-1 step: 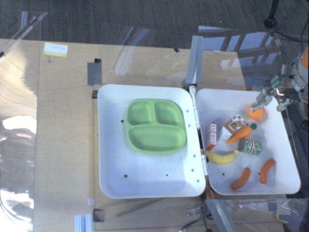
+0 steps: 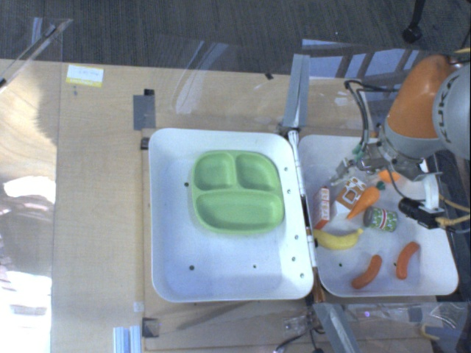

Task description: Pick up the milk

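Right bin (image 2: pixel 441 282) holds milk (image 2: pixel 351 194), banana (image 2: pixel 338 238).

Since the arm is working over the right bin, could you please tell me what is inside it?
The right bin holds a milk carton, a carrot, a banana, a green can, two sausages and a small packet. The arm covers the bin's far corner, so anything there is hidden.

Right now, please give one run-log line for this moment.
arm: over right bin | gripper: above milk | milk: in bin, not lifted
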